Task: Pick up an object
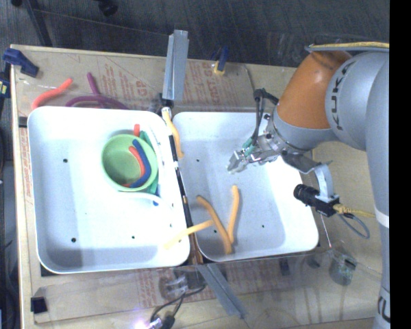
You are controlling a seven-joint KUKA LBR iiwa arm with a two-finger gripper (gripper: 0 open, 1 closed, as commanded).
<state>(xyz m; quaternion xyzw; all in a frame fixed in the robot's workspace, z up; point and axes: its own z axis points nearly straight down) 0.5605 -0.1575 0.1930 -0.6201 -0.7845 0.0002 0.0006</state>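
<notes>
My gripper [237, 162] hangs over the upper middle of the right bin [294, 232], pointing left and down, with nothing visibly in it. Below it on the bin floor lie two orange sticks, one upright [233, 208] and one slanting [215, 223]. A yellow stick [187, 233] lies across the divider between the bins. Another orange-yellow stick [172, 136] rests along the top of the divider. In the left bin [61, 211] sits a green bowl [127, 163] with a red piece [134, 157] and a blue curved piece [148, 157] inside it.
Behind the left bin, on the bench, lie a red tube [51, 93] and a purple tube [96, 101]. A grey metal bar [175, 64] stands above the divider. Blue clamps [19, 60] grip the bench edges.
</notes>
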